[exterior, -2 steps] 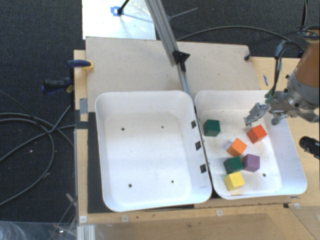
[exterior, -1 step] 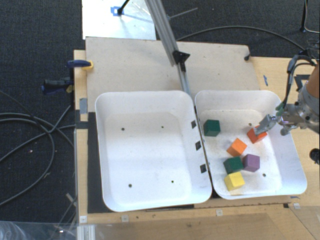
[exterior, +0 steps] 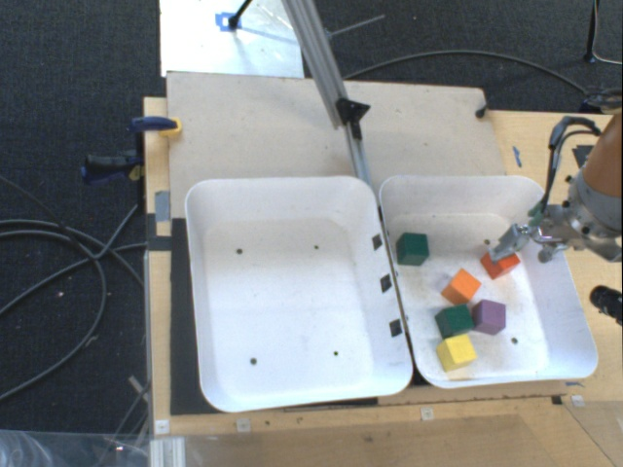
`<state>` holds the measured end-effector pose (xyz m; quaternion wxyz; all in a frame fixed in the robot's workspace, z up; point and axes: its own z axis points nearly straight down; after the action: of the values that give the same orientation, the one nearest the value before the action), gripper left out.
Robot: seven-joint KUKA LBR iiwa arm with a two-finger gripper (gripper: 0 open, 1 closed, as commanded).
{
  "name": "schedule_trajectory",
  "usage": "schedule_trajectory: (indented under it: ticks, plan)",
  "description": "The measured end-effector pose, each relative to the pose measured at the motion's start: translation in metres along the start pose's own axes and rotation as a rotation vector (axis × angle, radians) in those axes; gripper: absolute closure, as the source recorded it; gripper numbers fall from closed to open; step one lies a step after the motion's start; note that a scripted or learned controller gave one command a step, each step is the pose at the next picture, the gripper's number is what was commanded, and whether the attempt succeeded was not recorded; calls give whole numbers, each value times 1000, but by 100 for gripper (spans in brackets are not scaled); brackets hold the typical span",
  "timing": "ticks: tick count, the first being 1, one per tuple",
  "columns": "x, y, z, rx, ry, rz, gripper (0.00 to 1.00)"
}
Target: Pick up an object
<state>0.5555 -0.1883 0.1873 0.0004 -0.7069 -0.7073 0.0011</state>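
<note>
The right bin (exterior: 545,358) holds several small blocks: a green cube (exterior: 413,248), an orange cube (exterior: 461,286), a dark green cube (exterior: 454,320), a purple cube (exterior: 489,316), a yellow cube (exterior: 456,351) and a red block (exterior: 500,266). My gripper (exterior: 510,243) reaches in from the right over this bin. Its tip sits right at the red block's upper edge, and the block looks slightly tilted. From this angle I cannot make out whether the block is gripped or merely touched.
The left bin (exterior: 209,261) sits beside the right one, separated by a shared rim with black clips. A slanted metal pole (exterior: 326,61) crosses above the board at the back. Cables lie on the floor to the left.
</note>
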Motion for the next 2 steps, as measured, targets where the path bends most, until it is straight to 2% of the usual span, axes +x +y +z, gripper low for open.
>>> schedule_trajectory:
  ticks: [1, 2]
  plan:
    - [39, -8, 80, -7, -1, -2, 0]
    - [40, -8, 71, -6, 1, -5, 100]
